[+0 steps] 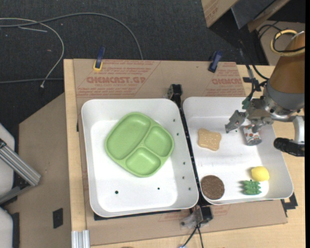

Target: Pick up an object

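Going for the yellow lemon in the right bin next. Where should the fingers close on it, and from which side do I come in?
Come straight down on the yellow lemon and close across its rounded middle. It sits low and small, so a top approach probably suits. Set the fingers along the near-far line: the green leafy toy lies close at its near left, and the right bin wall runs close on its right.

Blue clamps (100,58) on cardboard (126,80), cables (58,29) behind.

Dark carpet (43,53) lies well beyond my worktop (145,77), grey cables (53,29) trailing across it; cardboard boxes (218,9) sit behind.
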Robot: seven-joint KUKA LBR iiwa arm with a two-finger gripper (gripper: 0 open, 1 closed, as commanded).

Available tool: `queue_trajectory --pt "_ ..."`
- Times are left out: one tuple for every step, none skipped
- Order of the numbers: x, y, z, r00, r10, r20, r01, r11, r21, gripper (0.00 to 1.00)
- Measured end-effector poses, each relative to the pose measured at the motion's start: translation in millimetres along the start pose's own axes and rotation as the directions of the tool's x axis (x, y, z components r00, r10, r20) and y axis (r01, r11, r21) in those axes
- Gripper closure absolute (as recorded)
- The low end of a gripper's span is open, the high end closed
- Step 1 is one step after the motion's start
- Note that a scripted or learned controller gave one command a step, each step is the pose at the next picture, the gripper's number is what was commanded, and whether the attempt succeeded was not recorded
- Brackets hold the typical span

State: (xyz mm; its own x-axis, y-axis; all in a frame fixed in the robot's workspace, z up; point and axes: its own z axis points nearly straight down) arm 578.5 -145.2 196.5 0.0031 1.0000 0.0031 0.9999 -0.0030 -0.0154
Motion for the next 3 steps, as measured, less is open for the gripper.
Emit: queue_trajectory --pt "0.3 3.1 -7.6 1.0 -0.003 0.002 0.003 1.0 -0.014 0.0" --pt "9.5 3.9 50.7 1.0 -0.004 0.0 0.004 1.0 -0.009 0.0" --pt "14.0 4.2 93.9 1.0 -0.004 0.0 0.004 1.0 -0.008 0.0"
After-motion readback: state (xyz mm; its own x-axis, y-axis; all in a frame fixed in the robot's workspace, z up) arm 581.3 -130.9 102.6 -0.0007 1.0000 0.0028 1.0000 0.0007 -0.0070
